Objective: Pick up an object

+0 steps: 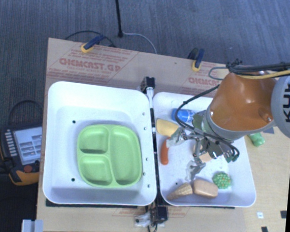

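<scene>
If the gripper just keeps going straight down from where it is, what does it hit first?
Probably bare floor of the right bin: the gripper hangs just above the tan bread-like piece, which it might graze; depth is unclear.

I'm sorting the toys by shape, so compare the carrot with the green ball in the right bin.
The carrot is orange, long and thin; the green ball is round and bumpy. The carrot lies by the bin's left wall, left of the gripper; the ball sits right of the gripper, nearer the bin's right wall. Both are small and lie loose on the floor of the right bin.
</scene>
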You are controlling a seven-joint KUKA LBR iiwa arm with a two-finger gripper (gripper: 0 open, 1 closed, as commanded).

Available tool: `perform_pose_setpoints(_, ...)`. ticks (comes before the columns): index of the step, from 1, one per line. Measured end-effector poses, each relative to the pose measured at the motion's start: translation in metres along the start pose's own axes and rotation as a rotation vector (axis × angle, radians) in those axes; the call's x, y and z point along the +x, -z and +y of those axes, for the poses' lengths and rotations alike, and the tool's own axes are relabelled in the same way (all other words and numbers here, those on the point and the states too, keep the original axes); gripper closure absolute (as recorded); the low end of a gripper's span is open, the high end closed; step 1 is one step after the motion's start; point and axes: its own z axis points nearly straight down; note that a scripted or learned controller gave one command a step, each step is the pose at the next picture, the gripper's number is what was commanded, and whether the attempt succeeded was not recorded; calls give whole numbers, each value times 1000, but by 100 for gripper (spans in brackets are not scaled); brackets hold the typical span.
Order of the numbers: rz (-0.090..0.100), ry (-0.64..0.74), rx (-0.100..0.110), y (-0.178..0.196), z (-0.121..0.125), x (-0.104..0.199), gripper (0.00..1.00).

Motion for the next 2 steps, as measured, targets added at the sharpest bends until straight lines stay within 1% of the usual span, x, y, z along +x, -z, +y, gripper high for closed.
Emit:
perform_pose_setpoints(1,-2,138,-1,0,26,-39,0)
perform_pose_setpoints(2,-2,139,-1,0,26,-39,0)
